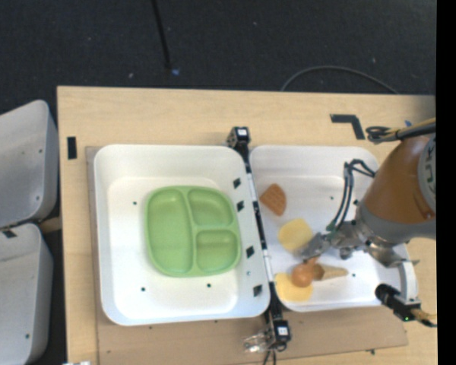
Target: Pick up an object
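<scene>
The gripper hangs low in the right white bin, beside a small brown egg-shaped object; whether it is spread cannot be told. A beige cone-shaped piece lies horizontally, tip pointing right.

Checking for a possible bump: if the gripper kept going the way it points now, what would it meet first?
The gripper points toward the image's left and slightly down. Likely first contact is the brownish round object just below it or the pale yellow piece beside it; depth from this view is unclear.
</scene>
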You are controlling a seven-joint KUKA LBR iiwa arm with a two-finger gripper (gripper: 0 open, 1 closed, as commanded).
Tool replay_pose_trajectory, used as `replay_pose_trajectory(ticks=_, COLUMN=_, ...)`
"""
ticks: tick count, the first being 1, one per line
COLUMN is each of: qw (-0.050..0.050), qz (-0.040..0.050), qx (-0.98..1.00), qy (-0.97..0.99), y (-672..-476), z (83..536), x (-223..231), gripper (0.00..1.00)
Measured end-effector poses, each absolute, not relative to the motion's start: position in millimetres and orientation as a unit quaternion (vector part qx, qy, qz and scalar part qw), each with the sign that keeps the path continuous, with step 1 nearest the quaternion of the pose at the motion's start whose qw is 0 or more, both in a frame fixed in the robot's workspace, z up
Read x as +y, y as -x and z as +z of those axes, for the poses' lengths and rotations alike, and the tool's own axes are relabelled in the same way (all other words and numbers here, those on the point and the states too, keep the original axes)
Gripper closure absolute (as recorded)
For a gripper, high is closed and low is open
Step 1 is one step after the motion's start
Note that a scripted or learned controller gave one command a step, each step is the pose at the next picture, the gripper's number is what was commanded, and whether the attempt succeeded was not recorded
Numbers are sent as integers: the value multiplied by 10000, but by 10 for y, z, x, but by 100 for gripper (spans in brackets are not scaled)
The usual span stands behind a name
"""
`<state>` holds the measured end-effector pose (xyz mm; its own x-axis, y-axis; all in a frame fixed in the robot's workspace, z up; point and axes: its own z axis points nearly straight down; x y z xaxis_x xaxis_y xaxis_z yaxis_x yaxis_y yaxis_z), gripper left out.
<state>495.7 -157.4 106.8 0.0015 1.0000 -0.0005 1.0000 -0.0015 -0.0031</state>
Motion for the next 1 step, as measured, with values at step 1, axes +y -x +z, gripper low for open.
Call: replay_pose_trajectory(ticks=1, qw=-13, qz=-5, qx=-7043, qy=7099, y=-4970, z=1199, x=-1584, gripper=100)
